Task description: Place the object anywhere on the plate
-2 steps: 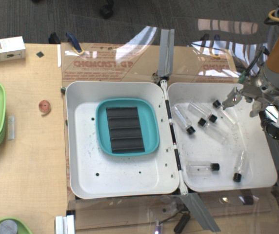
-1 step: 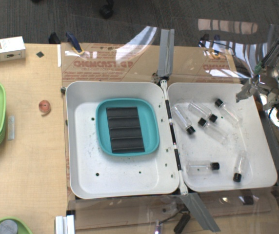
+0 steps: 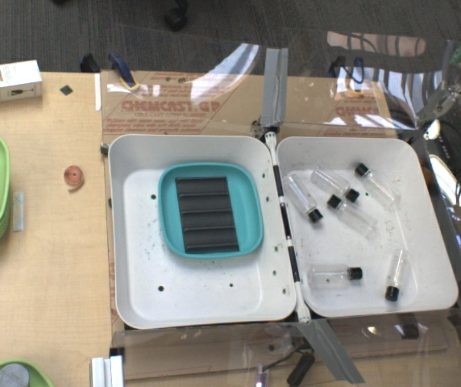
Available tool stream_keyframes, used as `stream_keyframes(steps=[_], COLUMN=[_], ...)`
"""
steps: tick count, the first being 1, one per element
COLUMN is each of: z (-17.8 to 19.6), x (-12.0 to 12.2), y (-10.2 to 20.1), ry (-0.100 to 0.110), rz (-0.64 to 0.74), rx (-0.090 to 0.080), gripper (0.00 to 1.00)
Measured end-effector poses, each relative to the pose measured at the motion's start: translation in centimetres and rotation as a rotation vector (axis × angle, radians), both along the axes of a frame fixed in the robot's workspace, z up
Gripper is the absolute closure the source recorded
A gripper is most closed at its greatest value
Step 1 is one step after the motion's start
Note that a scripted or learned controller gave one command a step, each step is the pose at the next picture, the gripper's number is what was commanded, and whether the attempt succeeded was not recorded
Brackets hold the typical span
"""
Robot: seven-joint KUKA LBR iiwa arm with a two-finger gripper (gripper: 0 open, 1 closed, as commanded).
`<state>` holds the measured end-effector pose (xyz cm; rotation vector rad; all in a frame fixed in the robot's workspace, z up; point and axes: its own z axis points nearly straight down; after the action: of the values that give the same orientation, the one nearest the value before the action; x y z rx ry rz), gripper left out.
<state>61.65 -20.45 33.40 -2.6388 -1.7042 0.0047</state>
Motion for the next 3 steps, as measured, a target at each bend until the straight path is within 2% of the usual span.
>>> stream_keyframes(steps=[1, 2, 3], z=[5.1, 10.7, 10.6], x=[3.5, 4.3, 4.3], y=[-0.6, -0.6, -0.9], ry=[0.0, 0.0, 0.001], rz=[-0.098, -0.156, -0.252], rx=[0.0, 0.0, 0.0], gripper=[0.0, 0.0, 0.0])
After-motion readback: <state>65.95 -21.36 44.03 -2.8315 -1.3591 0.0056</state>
